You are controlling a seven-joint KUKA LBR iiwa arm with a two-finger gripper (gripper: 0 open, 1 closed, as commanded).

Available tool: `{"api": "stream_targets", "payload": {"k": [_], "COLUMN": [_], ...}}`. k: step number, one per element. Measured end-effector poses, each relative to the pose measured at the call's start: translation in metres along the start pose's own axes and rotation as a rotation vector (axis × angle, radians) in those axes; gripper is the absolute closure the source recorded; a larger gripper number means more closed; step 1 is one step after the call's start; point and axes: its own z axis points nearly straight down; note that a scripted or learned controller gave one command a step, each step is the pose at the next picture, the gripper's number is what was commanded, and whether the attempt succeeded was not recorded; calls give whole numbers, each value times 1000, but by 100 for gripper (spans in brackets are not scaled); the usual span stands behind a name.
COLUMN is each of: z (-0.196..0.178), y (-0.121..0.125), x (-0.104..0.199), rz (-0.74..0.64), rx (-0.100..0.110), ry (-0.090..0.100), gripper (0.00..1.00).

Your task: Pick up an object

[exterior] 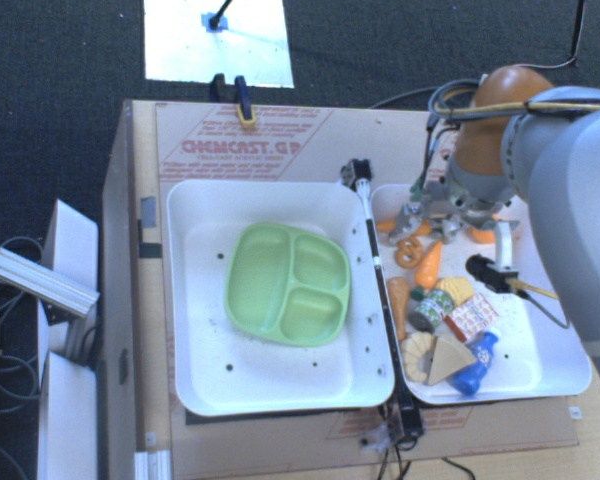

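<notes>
In the camera view, the grey arm [565, 183] comes in from the right and puts the tool [432, 220] low over the far end of the right bin [572, 366]. Whether the tool is released or clenched cannot be told, and nothing can be seen grasped in it.

Just beneath and beside it lie an orange carrot [430, 264] and a brown ring [408, 253]. Nearer the camera the bin is crowded: a yellow corn piece [456, 290], a small can [430, 310], a red-and-white packet [476, 314], a tan wedge [440, 358] and a blue bottle [476, 364] lie packed close together, several of them touching.

The left bin [195, 373] holds a green divided plate [285, 283], well apart from the tool. Both bins sit on the tabletop [250, 146].
</notes>
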Motion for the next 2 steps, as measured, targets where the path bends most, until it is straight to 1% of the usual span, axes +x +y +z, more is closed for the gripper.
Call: {"api": "stream_targets", "payload": {"k": [1,2], "z": [-10,-11], "y": [-1,0], "x": [-2,-1], "rz": [-2,-3], "rx": [5,-1], "ry": [-3,-3], "gripper": [100,0]}}
